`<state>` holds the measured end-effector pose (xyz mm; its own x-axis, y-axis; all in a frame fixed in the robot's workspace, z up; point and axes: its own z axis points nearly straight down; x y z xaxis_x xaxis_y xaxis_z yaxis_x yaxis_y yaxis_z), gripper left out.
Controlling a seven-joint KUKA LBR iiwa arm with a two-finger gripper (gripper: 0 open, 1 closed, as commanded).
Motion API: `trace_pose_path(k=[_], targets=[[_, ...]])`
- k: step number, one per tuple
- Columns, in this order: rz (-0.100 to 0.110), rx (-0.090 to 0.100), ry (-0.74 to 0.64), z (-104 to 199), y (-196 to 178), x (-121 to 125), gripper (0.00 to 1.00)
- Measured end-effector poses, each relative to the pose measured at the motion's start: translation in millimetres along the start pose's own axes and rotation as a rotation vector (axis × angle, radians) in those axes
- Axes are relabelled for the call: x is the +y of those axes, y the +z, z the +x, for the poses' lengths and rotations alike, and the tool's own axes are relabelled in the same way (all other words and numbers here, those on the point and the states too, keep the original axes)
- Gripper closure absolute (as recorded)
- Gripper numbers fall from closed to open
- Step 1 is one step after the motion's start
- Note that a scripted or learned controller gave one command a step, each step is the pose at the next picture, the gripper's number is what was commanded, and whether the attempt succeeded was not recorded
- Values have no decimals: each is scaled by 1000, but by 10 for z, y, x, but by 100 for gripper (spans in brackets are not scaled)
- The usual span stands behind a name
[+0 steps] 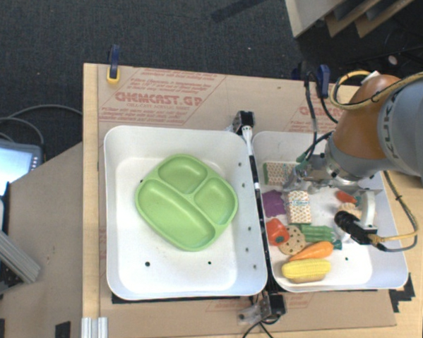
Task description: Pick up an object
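Toy foods sit packed close in the right white bin point(386, 269): a yellow plastic corn cob point(305, 271) near the front edge, an orange carrot point(310, 251) touching it, a pale speckled block point(299, 203) farther back. The hand point(311, 176) hovers there and could bump neighbours. A green plastic plate point(187, 201) lies in the left bin point(124, 217).

Bright, even overhead light, no hard shadows. The white left bin point(117, 216) is close to blown out, its walls hard to read; the green divided plate point(187, 201) shows soft sheen. Faint glare on the arm's orange band point(362, 127). Overall soft, low-res, small items in the right bin point(386, 269) smeary. Dark carpet at top underexposed, grainy.
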<state>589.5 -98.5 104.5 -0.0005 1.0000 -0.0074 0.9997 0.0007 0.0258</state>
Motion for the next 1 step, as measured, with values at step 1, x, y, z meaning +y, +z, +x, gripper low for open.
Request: trace_pose_path(k=[1], targets=[[16, 11, -8, 765, -864, 61, 100]])
